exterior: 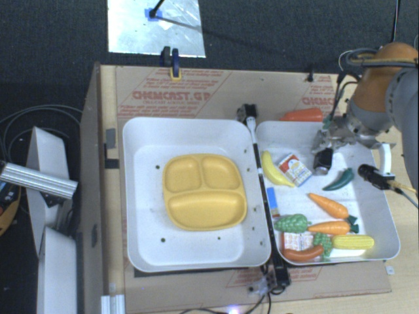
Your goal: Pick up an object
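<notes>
Over the right bin (391, 231), the end effector (322, 160) hangs low beside a box (295, 169) and green pepper (338, 179); its spread cannot be told, nothing visibly held.

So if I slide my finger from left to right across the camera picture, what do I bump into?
Yellow tray → banana → little snack box → claw → green chili
</notes>
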### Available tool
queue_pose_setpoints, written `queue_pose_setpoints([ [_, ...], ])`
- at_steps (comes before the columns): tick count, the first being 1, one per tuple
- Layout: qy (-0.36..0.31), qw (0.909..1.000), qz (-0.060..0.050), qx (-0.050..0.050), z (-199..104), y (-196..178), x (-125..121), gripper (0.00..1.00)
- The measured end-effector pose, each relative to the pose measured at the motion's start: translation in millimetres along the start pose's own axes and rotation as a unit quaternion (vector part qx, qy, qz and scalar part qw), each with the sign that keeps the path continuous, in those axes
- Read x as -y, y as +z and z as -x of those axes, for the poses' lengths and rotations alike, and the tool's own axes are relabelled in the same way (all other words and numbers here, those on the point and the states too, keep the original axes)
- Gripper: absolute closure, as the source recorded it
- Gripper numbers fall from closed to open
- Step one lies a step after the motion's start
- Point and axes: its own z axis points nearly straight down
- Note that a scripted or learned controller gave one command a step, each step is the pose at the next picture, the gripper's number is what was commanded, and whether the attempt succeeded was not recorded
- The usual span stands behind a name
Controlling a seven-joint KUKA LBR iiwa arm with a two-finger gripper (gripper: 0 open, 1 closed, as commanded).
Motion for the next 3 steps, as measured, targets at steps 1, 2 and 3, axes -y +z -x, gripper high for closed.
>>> queue_pose_setpoints([
  [1, 0.003, 1.0, -0.001, 0.0, 14, -56, 44, 1.0],
  [2, 0.001, 1.0, -0.001, -0.002, -42, -80, 10, 1.0],
  [3, 0.001, 1.0, -0.001, -0.002, -108, -96, 0, 1.0],
])
